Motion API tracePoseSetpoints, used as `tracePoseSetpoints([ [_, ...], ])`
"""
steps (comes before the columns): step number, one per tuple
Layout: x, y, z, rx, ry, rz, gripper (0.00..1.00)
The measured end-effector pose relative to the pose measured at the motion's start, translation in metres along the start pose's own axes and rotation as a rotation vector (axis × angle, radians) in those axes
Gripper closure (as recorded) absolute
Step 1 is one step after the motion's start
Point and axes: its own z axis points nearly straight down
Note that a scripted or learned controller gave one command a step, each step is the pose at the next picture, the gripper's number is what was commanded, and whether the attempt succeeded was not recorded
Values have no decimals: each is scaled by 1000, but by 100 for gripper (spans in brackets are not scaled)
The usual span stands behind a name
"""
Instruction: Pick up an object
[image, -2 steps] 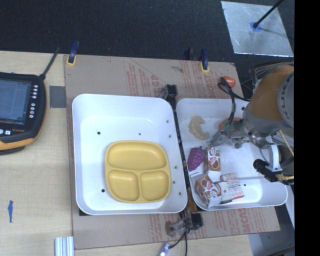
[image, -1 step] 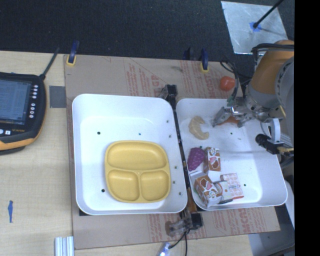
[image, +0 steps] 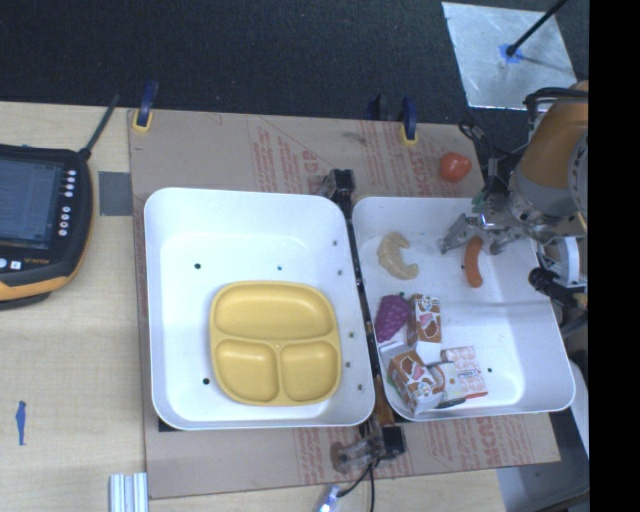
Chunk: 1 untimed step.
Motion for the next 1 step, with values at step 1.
tracePoseSetpoints([
  [1,0,1,-11,0,-1,-5,100],
])
